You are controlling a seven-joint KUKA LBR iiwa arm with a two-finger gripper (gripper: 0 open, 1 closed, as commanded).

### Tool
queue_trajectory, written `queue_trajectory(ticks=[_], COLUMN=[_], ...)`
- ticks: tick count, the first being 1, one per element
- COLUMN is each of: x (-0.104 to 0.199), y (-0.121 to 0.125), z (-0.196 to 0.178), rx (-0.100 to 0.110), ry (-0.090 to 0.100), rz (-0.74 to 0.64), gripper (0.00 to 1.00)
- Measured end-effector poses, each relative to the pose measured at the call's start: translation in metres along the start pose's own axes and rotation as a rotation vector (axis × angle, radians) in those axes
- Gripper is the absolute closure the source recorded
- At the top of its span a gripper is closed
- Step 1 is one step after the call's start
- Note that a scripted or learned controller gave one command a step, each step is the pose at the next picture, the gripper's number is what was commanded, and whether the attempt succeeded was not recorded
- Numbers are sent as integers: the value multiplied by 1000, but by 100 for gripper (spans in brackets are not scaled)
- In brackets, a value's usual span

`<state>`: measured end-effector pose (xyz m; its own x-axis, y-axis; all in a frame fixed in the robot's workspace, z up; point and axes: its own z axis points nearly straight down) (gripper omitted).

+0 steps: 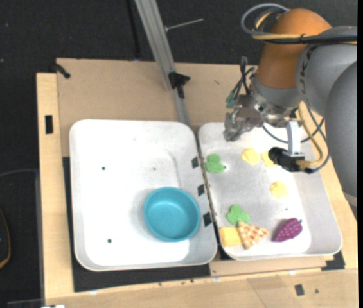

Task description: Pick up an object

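Your tool (234,128) hangs over the far-left corner of the right bin (316,226), fingers pointing down; you can't tell from this angle how far apart they are, and nothing shows between them. The arm (293,43) reaches in from the right, orange band above the wrist.

Right bin contents: green piece (215,164) near the left wall, just below the tool; yellow piece (250,156) beside it toward the middle; another small yellow piece (277,188) further down. Near the front edge: green leafy piece (237,213), pizza slice (252,234) touching a yellow block (229,237), purple grapes (287,229) just right of them.

Left bin (104,146) holds a blue bowl (171,213), upright, near its front-right corner.

Both bins sit on the tan surface (104,88).
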<state>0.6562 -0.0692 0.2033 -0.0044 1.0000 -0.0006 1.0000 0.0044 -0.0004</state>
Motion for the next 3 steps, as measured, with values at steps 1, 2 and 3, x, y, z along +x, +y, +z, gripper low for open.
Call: queue_trajectory(ticks=[1, 2, 3], x=[48, 94, 136], y=[-25, -50, -67], z=[-17, -33, -29], rx=[-1, -1, 0], ry=[2, 3, 2], rz=[-2, -3, -2], gripper=[100, 100, 100])
